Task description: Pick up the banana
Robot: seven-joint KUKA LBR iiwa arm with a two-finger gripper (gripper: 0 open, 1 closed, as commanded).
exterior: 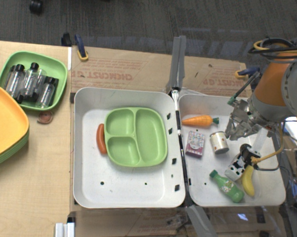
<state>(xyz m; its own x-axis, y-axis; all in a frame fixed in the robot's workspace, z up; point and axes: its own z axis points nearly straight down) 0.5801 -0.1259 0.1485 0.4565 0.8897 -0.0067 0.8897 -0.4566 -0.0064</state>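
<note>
claw (pixel 243 127): seen over right bin (pixel 269 202), state could not be told
banana (pixel 248 182): lain at bin's 4 o'clock, beside green bottle (pixel 227 186), apart from claw

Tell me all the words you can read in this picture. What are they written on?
Red print on the cardboard behind the bins: it looks upside down, and I cannot read it for sure.
The small pink box: print too small to read.
The green bottle: label too blurred to read.

Yellow banana (pixel 248 182), lying flat near the right bin's front right corner, dark-tipped, slightly curved
</note>
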